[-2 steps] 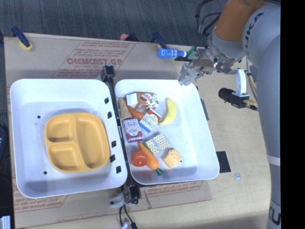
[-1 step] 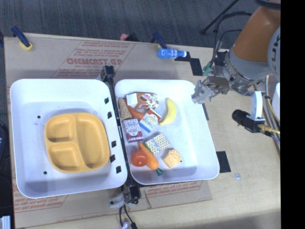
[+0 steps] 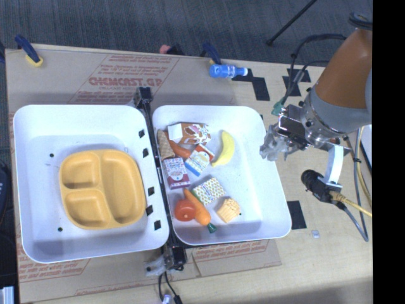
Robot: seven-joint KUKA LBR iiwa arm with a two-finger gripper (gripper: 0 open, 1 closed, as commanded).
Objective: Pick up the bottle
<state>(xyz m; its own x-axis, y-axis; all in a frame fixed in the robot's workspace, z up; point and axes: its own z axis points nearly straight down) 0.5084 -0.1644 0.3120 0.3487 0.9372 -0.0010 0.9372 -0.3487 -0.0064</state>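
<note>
Grey arm angled down, end effector over right bin rim (bottle apart).

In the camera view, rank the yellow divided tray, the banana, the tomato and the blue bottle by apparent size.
1. Yellow divided tray, by far the largest.
2. Banana.
3. Blue bottle and tomato look too alike to rank; the bottle lies farther from the camera.

Two shallow white bins are seen, one yellow three-compartment plastic tray, one yellow banana, one orange carrot, one blue bottle, and perhaps five small packets.
</note>
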